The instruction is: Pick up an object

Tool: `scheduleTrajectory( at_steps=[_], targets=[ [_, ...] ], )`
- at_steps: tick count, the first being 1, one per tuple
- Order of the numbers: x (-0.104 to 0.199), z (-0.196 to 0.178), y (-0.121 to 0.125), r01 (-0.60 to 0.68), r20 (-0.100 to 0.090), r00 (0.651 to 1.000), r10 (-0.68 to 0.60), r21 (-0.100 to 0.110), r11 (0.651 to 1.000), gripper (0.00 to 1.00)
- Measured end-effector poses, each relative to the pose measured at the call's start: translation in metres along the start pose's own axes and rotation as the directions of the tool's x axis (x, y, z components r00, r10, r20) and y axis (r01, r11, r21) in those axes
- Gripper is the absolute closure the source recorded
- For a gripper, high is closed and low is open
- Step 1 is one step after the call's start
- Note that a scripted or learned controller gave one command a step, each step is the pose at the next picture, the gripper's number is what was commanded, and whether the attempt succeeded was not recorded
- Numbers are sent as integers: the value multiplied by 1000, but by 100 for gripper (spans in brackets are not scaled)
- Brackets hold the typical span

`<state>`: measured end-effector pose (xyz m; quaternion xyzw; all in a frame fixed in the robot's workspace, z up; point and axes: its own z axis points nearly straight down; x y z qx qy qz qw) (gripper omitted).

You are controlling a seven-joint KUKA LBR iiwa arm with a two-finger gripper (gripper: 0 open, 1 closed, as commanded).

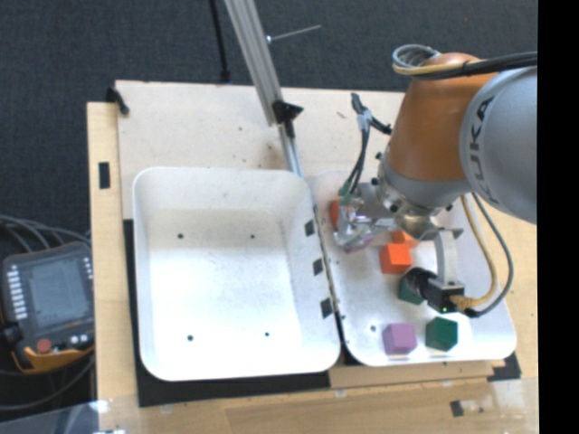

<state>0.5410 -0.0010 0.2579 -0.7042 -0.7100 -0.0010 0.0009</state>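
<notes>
So the arm is reaching down into the right bin point(493, 337) and it looks like it's working on the grab itself. The gripper point(355, 231) is sitting low at the bin's far-left corner, right by an orange-red piece point(334, 212) near the divider. The orange block point(395, 257) is lying just beside it, with the purple block point(398, 338) and green block point(441, 334) waiting at the near edge. Next it's probably needing a clean close and a straight lift. The bins are resting on a pale wooden bench point(199, 125), dark carpet point(90, 25) all round, a teach pendant point(50, 301) off left.
</notes>
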Motion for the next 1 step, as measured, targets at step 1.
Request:
scheduleTrajectory(
  at_steps=[1],
  targets=[
    [57,2,-4,0,0,1000,0,2,1000,100]
  ],
)
